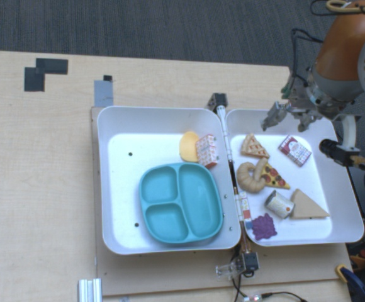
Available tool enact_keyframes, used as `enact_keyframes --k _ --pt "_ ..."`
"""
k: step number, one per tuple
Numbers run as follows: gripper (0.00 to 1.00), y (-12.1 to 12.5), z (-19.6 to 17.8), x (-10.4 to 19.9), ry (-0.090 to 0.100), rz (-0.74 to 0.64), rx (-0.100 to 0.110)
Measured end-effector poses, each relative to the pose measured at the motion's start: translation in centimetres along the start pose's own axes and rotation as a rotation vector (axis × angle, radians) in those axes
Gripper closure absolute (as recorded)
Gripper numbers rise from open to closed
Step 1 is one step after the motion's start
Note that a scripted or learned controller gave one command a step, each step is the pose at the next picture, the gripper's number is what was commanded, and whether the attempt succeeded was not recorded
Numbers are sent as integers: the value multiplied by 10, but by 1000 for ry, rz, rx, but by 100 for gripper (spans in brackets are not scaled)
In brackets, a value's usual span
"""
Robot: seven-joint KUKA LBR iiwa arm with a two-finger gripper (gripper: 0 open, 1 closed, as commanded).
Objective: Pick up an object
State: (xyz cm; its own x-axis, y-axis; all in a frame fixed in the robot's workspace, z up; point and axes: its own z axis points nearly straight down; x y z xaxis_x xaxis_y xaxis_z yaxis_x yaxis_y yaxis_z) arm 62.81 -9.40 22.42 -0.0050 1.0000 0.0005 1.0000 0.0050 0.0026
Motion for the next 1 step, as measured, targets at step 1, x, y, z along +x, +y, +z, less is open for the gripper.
enact_keyframes --k 1 --pt "0 -40 138 -19 -1 3 -2"
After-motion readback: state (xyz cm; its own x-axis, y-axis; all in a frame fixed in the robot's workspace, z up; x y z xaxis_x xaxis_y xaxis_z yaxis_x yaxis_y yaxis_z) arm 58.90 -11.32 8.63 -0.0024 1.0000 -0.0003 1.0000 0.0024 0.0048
